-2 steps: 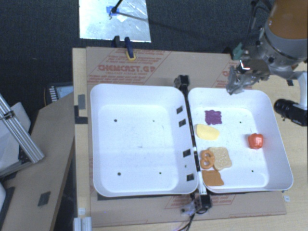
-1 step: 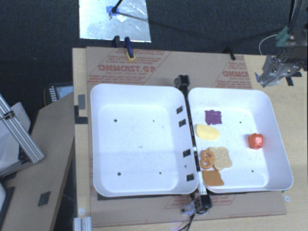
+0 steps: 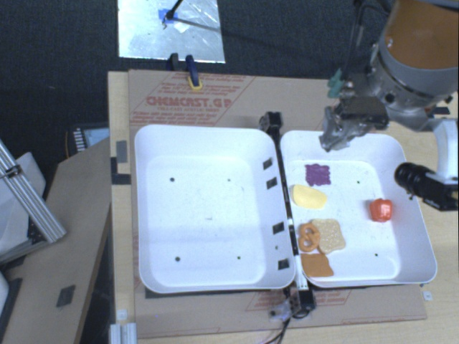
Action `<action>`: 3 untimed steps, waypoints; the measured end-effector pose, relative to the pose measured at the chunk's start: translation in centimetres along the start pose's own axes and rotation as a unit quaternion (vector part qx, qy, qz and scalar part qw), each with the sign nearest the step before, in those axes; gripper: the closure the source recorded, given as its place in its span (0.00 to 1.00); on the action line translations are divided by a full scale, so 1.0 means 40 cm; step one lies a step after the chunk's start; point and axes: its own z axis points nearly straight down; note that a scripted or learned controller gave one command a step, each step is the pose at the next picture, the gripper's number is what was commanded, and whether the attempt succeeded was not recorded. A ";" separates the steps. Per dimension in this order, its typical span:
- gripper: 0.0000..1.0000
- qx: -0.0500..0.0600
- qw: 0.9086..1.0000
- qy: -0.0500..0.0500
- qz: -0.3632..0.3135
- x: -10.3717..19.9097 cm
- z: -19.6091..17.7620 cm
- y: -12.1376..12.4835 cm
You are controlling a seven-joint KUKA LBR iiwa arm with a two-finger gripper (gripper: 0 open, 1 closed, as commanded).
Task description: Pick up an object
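The right bin (image 3: 409,224) holds several small objects: a purple piece (image 3: 318,174), a pale yellow piece (image 3: 309,196), a red-orange piece (image 3: 381,210), a pretzel-shaped piece (image 3: 309,236), a tan slice (image 3: 330,235) and an orange-brown piece (image 3: 317,265). My gripper (image 3: 336,139) hangs above the back left corner of this bin, just behind the purple piece. Nothing shows beneath its tips.
The left bin (image 3: 154,192) lies beside the right one, with a black hinged divider (image 3: 280,192) between them. A black cylinder (image 3: 423,183) juts in at the right. A silver sheet (image 3: 171,20) lies beyond the bench.
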 end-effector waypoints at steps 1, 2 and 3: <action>1.00 0.006 1.000 -0.002 0.002 0.148 0.374 0.110; 1.00 -0.010 1.000 0.003 0.001 0.255 0.010 0.090; 1.00 -0.003 1.000 0.000 0.003 0.249 0.003 0.091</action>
